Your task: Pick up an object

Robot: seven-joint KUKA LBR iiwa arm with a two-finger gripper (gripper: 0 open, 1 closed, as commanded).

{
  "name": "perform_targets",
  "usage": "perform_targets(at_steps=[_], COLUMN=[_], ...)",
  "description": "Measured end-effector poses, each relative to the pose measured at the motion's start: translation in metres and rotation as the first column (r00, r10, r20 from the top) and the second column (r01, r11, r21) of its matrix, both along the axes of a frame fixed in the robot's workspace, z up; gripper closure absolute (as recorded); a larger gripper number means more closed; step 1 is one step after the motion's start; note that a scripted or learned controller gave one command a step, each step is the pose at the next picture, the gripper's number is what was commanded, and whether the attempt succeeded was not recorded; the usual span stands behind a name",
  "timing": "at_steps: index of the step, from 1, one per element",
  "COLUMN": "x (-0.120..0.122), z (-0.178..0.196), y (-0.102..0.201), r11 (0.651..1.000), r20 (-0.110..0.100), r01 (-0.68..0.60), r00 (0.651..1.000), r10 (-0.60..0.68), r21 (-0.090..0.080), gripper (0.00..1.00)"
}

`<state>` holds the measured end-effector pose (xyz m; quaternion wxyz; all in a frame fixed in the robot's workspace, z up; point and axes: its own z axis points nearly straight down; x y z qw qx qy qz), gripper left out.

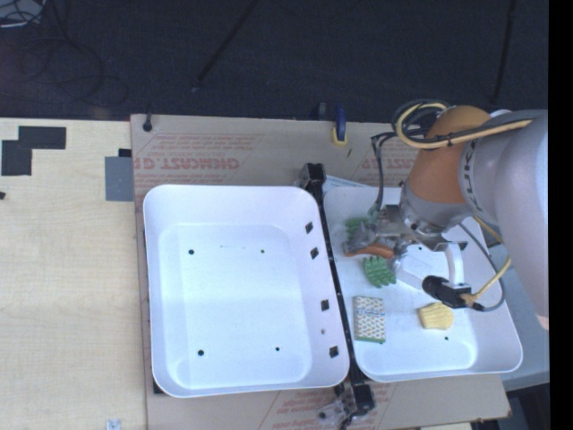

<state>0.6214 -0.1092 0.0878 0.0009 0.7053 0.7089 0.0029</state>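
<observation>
1. A small orange thing [380, 252] lies in the right bin [492, 352], near the top of the pile, right under the gripper [387, 238].
2. Beside it sit a bumpy green block [380, 272] and a darker green lump [358, 228].
3. Lower down lie a flat woven pad [369, 318] with a checked look, and a soft yellow chunk [436, 316].
4. The gripper hangs low over the pile; I cannot tell its state.
5. The left bin [235, 289] is smooth white plastic with round corners.

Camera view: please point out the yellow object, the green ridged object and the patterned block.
yellow object [436, 316], camera view, its middle
green ridged object [380, 271], camera view, its top
patterned block [369, 318], camera view, its top face
</observation>
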Motion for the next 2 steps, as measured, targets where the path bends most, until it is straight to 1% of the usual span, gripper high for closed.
perform_targets(at_steps=[1, 2], x=[0.001, -0.082], z=[0.019, 0.066], y=[-0.006, -0.083], r11=[1.000, 1.000], r20=[0.002, -0.010], r01=[0.004, 0.014], r00=[1.000, 1.000], r10=[-0.004, -0.014], r21=[-0.003, -0.005], gripper=[1.00, 1.00])
